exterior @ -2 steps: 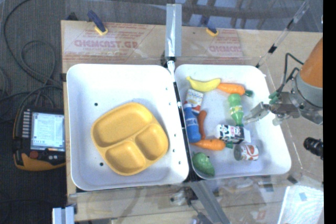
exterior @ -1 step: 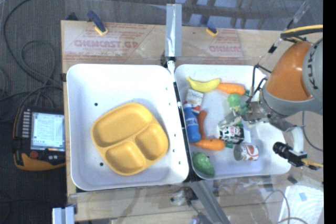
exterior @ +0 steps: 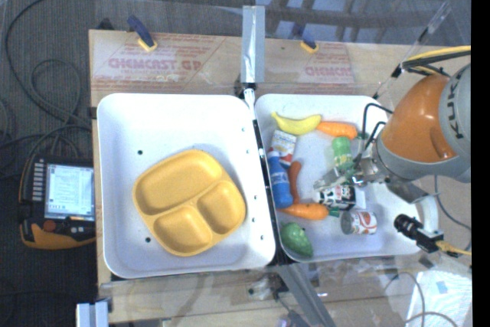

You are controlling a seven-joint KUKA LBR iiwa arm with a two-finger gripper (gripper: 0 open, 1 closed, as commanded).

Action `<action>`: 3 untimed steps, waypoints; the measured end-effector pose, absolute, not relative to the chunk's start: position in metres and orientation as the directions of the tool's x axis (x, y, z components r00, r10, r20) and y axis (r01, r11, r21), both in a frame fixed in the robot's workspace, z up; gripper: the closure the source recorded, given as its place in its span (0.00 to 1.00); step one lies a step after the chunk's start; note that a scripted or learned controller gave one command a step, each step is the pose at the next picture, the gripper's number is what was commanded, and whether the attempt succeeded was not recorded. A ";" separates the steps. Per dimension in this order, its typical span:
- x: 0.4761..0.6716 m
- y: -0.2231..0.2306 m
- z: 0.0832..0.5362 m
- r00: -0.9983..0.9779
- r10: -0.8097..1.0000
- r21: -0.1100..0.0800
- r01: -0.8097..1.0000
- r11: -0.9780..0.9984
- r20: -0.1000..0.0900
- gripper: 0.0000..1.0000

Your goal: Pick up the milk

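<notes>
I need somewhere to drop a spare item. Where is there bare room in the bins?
Left bin: bare floor all around the yellow tray, widest along the top. Right bin: crowded around the gripper, banana and carrots.

I see my grey arm [exterior: 429,165] reaching in from the right, its orange band [exterior: 417,122] bulging just behind and above the wrist, and the gripper [exterior: 342,181] pitched down ahead of it to the left, low, its tip too cluttered for me to read.
</notes>
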State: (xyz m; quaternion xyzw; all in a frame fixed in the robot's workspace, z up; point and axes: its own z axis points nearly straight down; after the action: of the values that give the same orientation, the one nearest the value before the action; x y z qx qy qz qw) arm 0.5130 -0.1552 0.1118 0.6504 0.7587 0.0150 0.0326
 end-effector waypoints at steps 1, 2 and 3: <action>0.514 -0.133 0.112 -0.171 0.985 0.064 0.983 0.173 -0.033 0.00; 0.518 -0.124 0.127 -0.183 0.983 0.072 0.980 0.184 -0.019 1.00; 0.518 -0.125 0.125 -0.181 0.983 0.070 0.981 0.182 -0.019 0.00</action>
State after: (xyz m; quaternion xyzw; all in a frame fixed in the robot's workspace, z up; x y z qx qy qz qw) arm 0.5177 -0.1247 0.1254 0.6390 0.7683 0.0208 0.0298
